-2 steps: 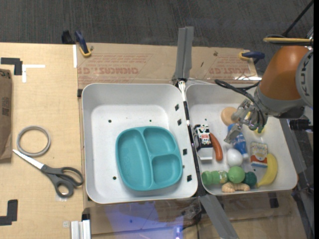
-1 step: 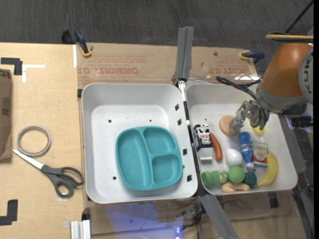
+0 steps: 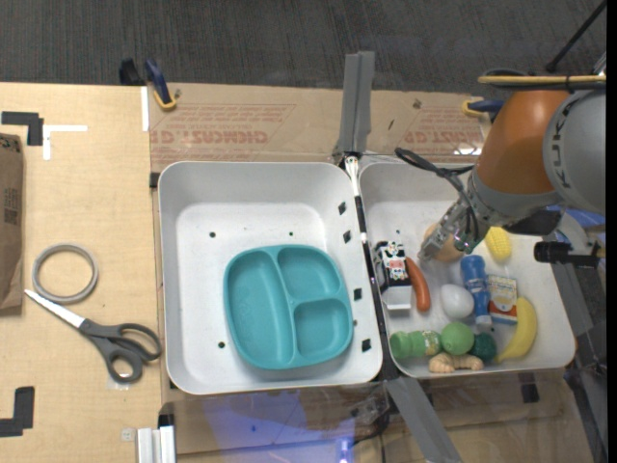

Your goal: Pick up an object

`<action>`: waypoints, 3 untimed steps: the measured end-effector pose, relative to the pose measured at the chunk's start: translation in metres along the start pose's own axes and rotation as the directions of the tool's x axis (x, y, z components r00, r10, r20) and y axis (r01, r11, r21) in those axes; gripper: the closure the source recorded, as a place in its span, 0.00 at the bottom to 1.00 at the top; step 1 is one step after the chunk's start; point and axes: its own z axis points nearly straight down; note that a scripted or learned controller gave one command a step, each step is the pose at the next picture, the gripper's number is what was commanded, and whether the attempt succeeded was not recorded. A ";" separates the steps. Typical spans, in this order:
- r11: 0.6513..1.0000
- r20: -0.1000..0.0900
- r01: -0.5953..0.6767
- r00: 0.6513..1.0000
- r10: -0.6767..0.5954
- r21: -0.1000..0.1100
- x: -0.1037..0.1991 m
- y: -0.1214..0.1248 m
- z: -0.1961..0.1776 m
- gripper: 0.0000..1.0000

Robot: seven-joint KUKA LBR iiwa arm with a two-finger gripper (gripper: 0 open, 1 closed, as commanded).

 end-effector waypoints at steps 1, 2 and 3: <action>0.961 0.001 -0.275 0.961 0.275 0.000 -0.036 0.018 0.000 1.00; 0.900 0.001 -0.436 0.900 0.436 0.000 -0.039 0.051 -0.037 1.00; 0.900 0.001 -0.436 0.900 0.436 0.001 -0.039 0.051 -0.037 0.00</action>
